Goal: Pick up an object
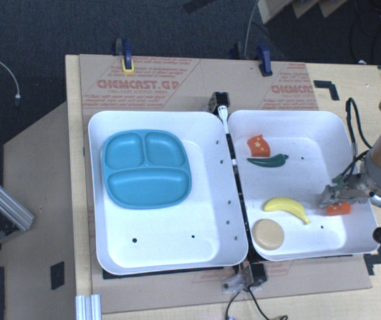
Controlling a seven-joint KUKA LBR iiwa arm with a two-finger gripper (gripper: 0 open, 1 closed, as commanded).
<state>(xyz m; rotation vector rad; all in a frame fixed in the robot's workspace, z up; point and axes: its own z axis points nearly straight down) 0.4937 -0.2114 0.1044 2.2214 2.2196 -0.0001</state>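
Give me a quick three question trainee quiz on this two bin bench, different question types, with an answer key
1. True or false: the blue divided plate lies in the left bin.
2. Which item lies nearest the end effector? A) yellow banana B) small orange-red piece C) round tan disc
3. Fill in: the dark green pepper lies just below the ____ item.

Key: 1 true; 2 B; 3 red.
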